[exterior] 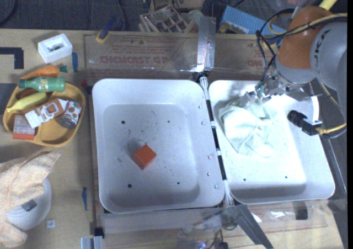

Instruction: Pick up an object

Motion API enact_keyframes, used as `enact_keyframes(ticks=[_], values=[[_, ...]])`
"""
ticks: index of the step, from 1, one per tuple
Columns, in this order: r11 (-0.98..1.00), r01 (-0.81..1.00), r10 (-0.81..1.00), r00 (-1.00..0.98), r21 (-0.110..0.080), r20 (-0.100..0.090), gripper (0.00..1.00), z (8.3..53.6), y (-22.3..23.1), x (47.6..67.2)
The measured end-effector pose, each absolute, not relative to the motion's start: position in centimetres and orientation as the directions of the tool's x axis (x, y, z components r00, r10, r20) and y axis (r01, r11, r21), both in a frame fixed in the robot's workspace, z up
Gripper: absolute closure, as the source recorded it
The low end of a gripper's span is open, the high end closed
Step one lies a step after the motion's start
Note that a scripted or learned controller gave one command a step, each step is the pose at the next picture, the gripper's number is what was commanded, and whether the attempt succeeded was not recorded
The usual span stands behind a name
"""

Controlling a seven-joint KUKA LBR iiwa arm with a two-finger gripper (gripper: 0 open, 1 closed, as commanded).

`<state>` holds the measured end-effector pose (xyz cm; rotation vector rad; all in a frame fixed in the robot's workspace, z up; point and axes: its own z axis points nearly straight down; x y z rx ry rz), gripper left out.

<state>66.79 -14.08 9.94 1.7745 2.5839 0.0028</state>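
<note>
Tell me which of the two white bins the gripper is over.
The right bin, holding the white cloth; the gripper is at its far edge. The left bin holds an orange block.

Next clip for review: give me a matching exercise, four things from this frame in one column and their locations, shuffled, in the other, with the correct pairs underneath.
Things:
1. orange block
2. white cloth
3. green bottle
4. gripper

Places:
A. in the yellow bowl at the bench's left
B. over the right bin's far end, by the cloth's edge
C. crumpled in the right bin
D. on the floor of the left bin

Pairs: 1-D, 2-C, 3-A, 4-B
</note>
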Motion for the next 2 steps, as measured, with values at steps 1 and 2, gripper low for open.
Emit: enact_keyframes(ticks=[1,2], values=[[0.31,0.951,0.951,-0.31,0.005,-0.004,0.0,8.99,-10.89,66.87],[0.31,0.951,0.951,-0.31,0.005,-0.004,0.0,8.99,-10.89,66.87]])
